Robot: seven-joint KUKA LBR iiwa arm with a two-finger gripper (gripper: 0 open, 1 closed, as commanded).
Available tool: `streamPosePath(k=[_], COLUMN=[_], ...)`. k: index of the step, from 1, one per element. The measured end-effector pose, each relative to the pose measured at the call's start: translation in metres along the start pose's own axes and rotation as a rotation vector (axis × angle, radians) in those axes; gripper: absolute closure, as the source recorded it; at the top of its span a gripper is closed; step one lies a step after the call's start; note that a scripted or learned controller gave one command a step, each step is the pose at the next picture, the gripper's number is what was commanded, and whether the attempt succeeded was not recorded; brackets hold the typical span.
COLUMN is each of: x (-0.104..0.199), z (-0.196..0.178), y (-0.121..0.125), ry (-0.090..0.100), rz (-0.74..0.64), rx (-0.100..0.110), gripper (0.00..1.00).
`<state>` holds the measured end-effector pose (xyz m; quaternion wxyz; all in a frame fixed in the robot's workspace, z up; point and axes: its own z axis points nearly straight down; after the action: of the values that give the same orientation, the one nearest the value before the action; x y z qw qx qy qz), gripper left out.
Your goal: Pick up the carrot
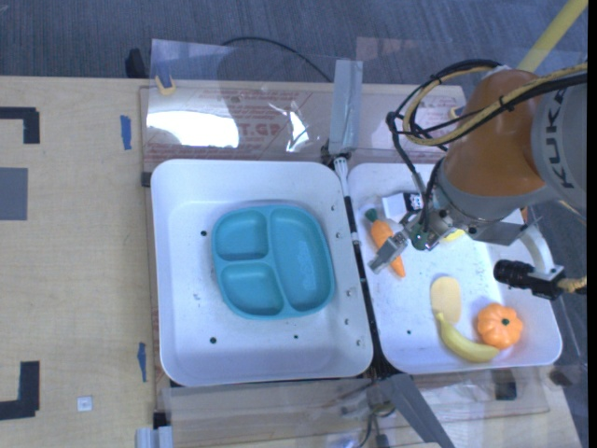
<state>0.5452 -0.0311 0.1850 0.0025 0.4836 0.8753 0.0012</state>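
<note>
Reaching into the right bin [546,348], the fingers [384,255] touched the carrot [383,237]; whether apart or together, unclear.

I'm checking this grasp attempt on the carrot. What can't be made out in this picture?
- Gripper finger state: too small and blurred in the camera view.
- Carrot: partly covered by the gripper, so contact is unclear.
- Right bin far corner: hidden by the arm.

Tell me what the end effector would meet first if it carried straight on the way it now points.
Most likely the carrot: the end effector points down and left, its tip right at the carrot in the right bin. Height above it is unclear from this slanted view, so contact can't be confirmed.
</note>
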Motion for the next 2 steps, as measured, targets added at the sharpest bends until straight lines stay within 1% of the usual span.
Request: streamPosePath(k=[1, 2], x=[-0.002, -0.016], z=[-0.010, 0.001], y=[0.000, 0.006], ry=[-0.004, 0.000], rz=[0.004, 0.034], rx=[-0.005, 0.002], gripper=[1.00, 1.00])
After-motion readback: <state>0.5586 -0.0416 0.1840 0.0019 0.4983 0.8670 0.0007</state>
